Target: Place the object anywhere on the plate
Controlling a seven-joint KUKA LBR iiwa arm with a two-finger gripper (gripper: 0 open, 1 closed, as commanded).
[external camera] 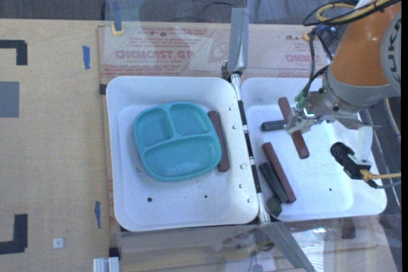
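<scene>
Gripper (299,126) over right white bin (376,200), jaws' state indeterminate. Reddish-brown rigid bar (294,127) beneath it, 3 o'clock of teal divided plate (176,141). Likely light, stiff; grasp mid-length across width.

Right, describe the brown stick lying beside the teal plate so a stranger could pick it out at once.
Start at the left white bin, which holds the teal three-compartment plastic plate. Along that plate's right edge, just inside the wall shared with the right white bin, lies a short dark brown stick. The other brown and dark sticks all lie in the right bin.
</scene>
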